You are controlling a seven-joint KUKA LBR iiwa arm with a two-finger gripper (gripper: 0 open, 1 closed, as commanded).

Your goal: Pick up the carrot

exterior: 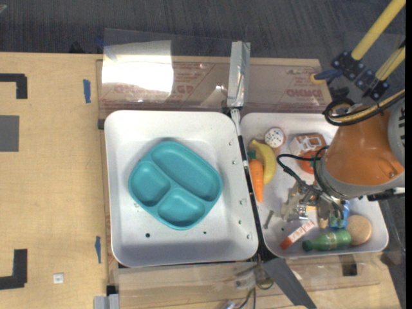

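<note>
One claw (301,206) hangs in the right bin (380,240), beside the carrot (257,179); its grip cannot be told.

Grey arm (360,185) w/ orange band (360,153); black cables (341,111); metal claw (302,205).

Teal divided plate (175,183) in left bin (122,237); banana (265,159), green bottle (328,240) in right bin (381,235)
</note>
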